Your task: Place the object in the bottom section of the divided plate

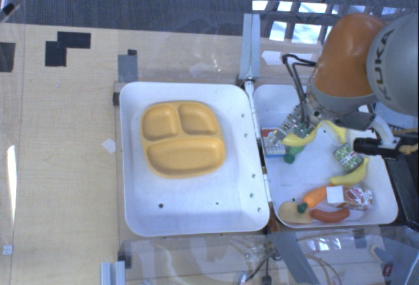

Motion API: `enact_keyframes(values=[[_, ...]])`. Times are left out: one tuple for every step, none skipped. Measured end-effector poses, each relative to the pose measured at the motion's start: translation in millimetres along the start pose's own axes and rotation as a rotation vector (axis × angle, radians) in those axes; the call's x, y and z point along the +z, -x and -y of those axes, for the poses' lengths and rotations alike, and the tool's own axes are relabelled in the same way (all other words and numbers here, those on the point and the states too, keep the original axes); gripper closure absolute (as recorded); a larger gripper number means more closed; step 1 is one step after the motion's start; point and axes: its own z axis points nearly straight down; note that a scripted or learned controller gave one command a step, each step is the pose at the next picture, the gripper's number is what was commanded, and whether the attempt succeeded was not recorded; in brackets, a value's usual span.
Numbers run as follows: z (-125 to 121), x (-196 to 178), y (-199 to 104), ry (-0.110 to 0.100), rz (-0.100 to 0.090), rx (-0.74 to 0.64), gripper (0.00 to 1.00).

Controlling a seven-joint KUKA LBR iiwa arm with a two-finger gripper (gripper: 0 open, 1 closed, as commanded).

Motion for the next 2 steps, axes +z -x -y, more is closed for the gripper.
enact_keyframes(values=[[-85.5,-0.5,-56.5,0.002,0.000,-0.010,1.00],[-119.4,-51.3,-130.8,0.003,0.000,-0.238,1.00]])
